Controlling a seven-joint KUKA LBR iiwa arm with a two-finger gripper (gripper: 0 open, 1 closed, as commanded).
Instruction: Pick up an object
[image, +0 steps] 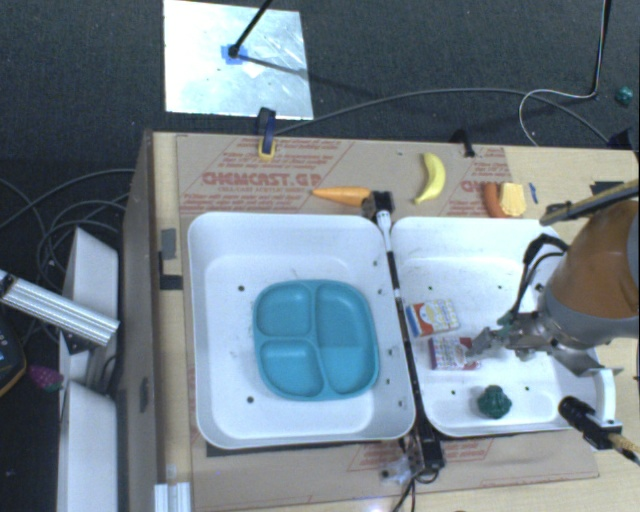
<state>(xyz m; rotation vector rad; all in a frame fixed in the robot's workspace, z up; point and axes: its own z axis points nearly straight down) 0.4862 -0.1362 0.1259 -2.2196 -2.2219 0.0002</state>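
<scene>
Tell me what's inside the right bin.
The right bin holds two small cards and a dark green toy. The claw hangs beside the lower card. The arm covers the bin's right part, so anything there is hidden.

Banana (432, 177), carrot (341, 196) — lying on the cardboard (300, 170) behind the bins.
</scene>
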